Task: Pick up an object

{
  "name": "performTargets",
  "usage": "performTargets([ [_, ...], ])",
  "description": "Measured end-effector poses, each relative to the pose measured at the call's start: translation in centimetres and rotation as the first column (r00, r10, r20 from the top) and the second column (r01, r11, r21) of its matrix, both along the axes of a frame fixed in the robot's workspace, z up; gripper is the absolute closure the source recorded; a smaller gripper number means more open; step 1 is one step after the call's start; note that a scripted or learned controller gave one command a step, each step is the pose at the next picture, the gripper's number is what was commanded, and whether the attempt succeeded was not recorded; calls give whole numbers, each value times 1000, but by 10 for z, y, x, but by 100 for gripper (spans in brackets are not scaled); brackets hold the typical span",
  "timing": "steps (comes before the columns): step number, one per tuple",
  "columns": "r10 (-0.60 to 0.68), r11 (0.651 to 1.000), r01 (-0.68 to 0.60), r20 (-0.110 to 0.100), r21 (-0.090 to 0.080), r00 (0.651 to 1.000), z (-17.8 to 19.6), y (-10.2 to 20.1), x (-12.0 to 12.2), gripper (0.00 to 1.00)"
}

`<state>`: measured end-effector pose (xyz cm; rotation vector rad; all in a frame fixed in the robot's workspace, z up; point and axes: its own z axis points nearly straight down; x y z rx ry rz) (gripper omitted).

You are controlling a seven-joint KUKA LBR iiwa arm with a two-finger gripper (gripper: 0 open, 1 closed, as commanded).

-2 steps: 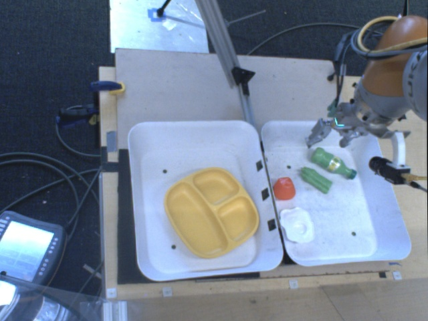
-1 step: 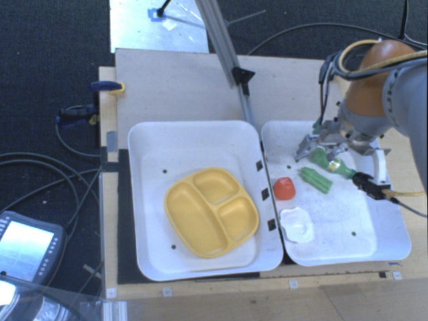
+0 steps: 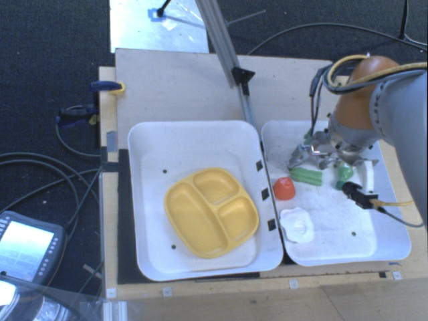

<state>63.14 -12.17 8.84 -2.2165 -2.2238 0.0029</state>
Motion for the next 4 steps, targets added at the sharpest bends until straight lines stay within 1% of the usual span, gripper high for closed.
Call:
performTargets([
  [1,1,1000,-1,6,0,1000,14,0,2,100],
  [2,-3,1000,3,9,-1,1000,63,-8,0,100],
  [3,3,1000,-3,12,-2,1000,124,-8,10,100],
  [4,5,1000,-5,11,-1,1000,170,-11,16,100],
])
